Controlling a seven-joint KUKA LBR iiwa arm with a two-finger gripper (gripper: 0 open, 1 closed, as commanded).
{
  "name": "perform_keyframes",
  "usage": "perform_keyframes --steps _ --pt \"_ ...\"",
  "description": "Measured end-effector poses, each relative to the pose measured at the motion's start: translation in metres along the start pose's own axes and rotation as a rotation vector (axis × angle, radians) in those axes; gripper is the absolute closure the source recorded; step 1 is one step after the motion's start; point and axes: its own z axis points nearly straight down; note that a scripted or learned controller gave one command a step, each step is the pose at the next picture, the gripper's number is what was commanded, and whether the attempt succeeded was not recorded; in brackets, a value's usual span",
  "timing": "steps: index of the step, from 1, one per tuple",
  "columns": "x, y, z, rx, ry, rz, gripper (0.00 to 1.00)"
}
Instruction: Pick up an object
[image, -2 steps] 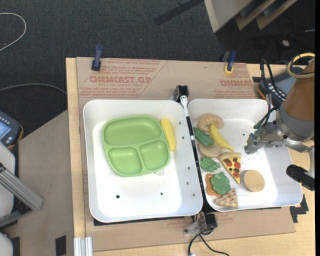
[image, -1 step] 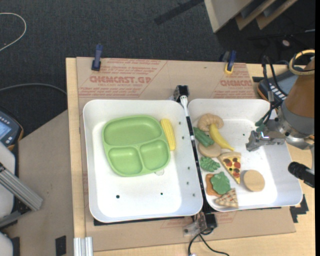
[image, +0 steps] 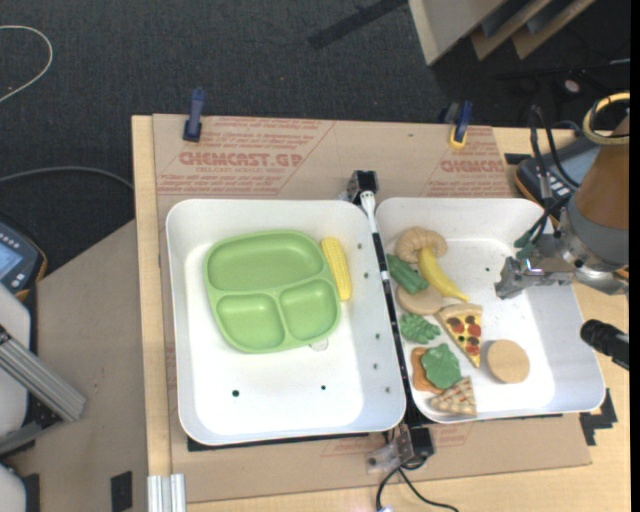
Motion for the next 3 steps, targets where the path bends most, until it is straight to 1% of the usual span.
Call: perform_keyframes --steps 1,2,3 --pt "0.063 -0.050 0.021 0.012 0.006 -0.005 1.00" --pt "0.059 -0.047 0.009 0.002 0.000 0.000 1.00" --pt "0.117 -0.048 0.020 0.008 0.004 -0.006 1.00"
